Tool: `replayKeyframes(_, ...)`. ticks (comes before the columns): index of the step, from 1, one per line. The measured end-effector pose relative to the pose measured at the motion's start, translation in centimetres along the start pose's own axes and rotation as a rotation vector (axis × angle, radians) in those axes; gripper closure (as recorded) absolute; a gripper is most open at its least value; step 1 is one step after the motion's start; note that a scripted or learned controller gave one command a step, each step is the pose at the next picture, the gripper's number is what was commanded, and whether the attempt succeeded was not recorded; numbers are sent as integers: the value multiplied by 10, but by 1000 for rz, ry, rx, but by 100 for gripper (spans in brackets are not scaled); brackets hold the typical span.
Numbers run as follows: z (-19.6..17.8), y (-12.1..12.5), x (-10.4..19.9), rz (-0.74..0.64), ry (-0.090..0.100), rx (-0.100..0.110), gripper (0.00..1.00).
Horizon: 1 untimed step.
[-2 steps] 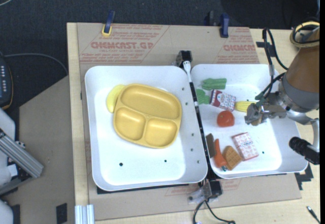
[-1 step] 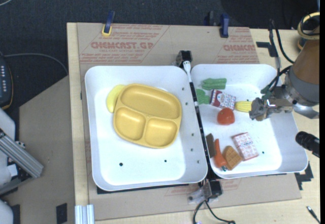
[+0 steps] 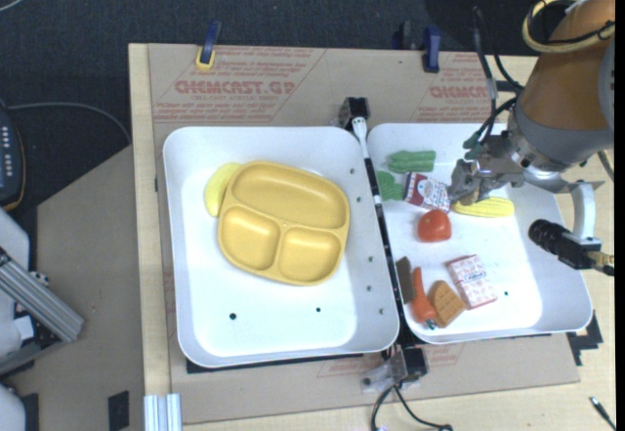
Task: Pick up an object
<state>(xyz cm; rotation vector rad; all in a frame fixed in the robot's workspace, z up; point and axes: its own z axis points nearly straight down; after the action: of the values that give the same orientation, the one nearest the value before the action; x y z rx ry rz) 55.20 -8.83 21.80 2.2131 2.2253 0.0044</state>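
Observation:
The right bin (image 3: 547,307) holds several small items. A green piece (image 3: 410,161) lies at the back with another green piece (image 3: 390,186) beside it, then a red-and-white packet (image 3: 427,193), a red tomato (image 3: 435,225) and a yellow item (image 3: 485,208). Nearer the front are a pink box (image 3: 471,280), a brown biscuit (image 3: 446,302) and an orange carrot (image 3: 421,299). My gripper (image 3: 468,182) hangs low between the packet and the yellow item, just above them. Nothing is seen held in it.
The left bin (image 3: 195,253) carries a yellow divided plate (image 3: 282,221) with a yellow piece (image 3: 219,187) tucked under its left edge. A black divider (image 3: 375,204) runs between the bins. The arm's grey and orange body (image 3: 566,87) overhangs the right bin's back right corner.

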Motion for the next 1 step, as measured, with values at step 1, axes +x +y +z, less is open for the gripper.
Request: replayKeyframes(1,-16,34,42,0,0,-2,100)
